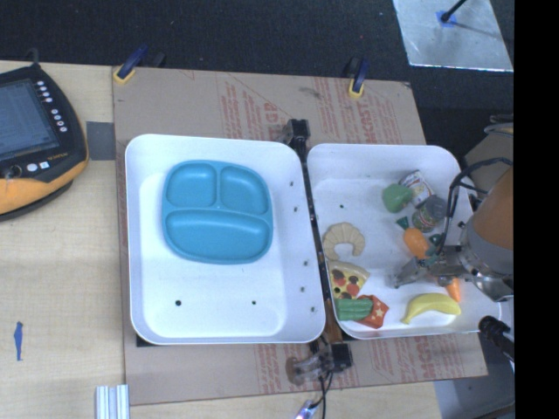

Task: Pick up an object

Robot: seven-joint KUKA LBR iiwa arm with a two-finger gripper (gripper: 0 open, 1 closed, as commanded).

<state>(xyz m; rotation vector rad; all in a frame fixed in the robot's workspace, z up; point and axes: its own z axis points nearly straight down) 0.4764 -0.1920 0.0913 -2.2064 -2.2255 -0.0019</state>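
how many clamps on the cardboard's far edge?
2. A blue-and-yellow spring clamp grips the brown cardboard sheet at its far left corner; a second blue-and-yellow spring clamp sits on the same edge further right, above the right white bin.

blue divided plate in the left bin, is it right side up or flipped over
Right side up: the blue divided plate shows its three hollow compartments facing the camera, lying flat on the floor of the left bin.

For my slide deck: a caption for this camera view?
Gripper low in right bin among toy foods; blue divided plate in left bin.
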